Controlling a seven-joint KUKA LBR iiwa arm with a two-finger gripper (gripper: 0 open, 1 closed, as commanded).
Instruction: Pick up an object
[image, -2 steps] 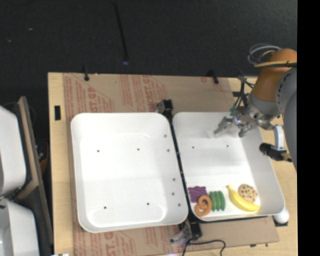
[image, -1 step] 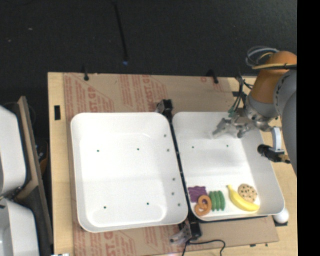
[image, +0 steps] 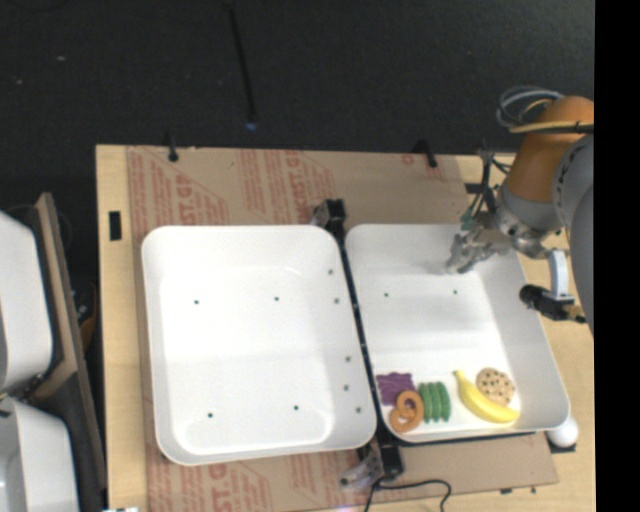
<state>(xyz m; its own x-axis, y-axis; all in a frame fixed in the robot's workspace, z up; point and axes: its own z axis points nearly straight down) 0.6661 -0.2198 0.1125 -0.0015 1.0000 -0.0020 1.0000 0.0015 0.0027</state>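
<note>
- Over the far end of the right bin (image: 520, 340), I am hanging my gripper (image: 468, 252) above bare floor; I cannot tell how it is set.
- Along the near wall, well apart from me, the objects are crowding together: a purple piece (image: 394, 385), an orange ring (image: 408, 411), a green piece (image: 435, 400), a banana (image: 484, 401) and a cookie (image: 494, 383), probably having slid there.
- Beside it, the left bin (image: 250, 340) is sitting on a cardboard-covered bench (image: 220, 185).

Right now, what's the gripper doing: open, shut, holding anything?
Gripper: over the right bin, far end; open or shut cannot be told.
</note>
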